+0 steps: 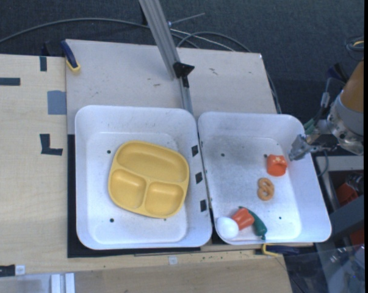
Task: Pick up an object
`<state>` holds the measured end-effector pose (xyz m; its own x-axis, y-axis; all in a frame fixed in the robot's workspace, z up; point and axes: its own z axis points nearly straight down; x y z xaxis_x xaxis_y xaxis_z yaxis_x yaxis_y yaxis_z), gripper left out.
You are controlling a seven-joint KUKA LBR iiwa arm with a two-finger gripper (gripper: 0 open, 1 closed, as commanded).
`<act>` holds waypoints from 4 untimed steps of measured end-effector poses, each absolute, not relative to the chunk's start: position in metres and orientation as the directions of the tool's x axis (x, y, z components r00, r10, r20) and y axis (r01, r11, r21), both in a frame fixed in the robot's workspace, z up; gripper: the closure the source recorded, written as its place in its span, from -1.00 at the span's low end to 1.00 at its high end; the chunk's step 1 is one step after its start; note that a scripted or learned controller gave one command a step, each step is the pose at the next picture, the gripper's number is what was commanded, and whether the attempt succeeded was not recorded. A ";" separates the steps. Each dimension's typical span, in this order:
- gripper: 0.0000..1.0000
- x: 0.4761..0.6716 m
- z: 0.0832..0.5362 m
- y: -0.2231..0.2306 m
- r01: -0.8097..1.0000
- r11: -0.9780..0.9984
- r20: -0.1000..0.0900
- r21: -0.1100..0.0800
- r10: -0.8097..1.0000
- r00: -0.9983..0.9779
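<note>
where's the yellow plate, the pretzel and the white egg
yellow plate (149,179), camera view, on its top compartment
pretzel (265,189), camera view, on its middle
white egg (227,227), camera view, on its rounded top

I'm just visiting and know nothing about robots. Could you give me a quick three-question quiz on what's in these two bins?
1. True or false: the yellow plate lies in the left bin.
2. Which item in the right bin is nearest the claw? A) white egg B) orange pepper C) pretzel
3. Fill in: the carrot has a ____ leafy top.

Key: 1 true; 2 B; 3 green.
</note>
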<state>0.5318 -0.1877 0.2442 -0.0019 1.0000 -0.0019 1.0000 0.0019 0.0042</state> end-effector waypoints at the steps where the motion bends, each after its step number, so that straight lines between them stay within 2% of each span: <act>1: 1.00 0.535 0.248 -0.141 1.000 0.006 0.002 0.000 1.000 -0.006; 2: 1.00 0.549 0.247 -0.094 1.000 0.006 0.002 -0.001 1.000 -0.006; 3: 1.00 0.550 0.250 -0.043 1.000 0.007 0.002 -0.001 1.000 -0.007; 4: 1.00 0.560 0.250 0.017 1.000 0.008 0.002 -0.001 1.000 -0.008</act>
